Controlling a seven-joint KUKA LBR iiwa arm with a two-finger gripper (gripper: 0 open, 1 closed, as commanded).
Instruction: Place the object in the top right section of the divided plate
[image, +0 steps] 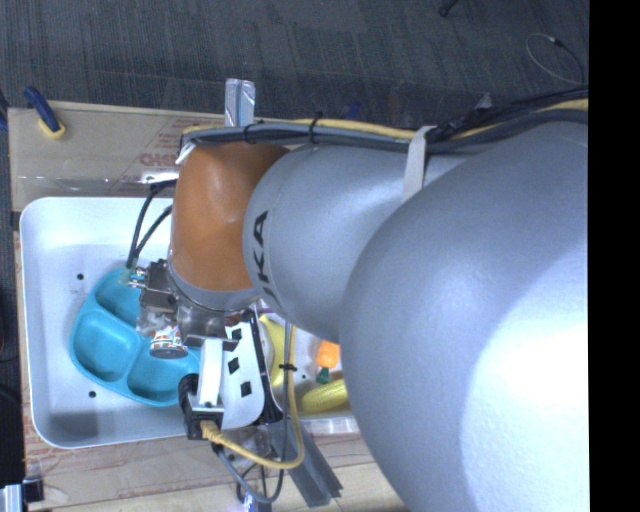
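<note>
From above, the bench shows a brown cardboard-like top (120, 140) along the upper left, with dark grey carpet (300, 50) beyond it and a blue clip (42, 110) at the board's corner. The left white bin (50, 230) sits on the bench; the arm (420, 280), grey with its orange band (215, 215), comes in from the right and covers most of the scene.

The blue divided plate (110, 345) lies in the left bin, toward its lower middle, its long axis running from upper left to lower right; two sections are visible, the rest hidden under the wrist.

To the right of the wrist, a yellow object (325, 395) lies roughly crosswise with a small orange piece (328, 353) and a bit of green just above it; what they are I cannot tell.

The gripper (165, 335) hangs over the plate's right edge. Its fingers are buried under the wrist hardware, so how far the jaws stand apart, or whether they hold anything, cannot be told.
</note>
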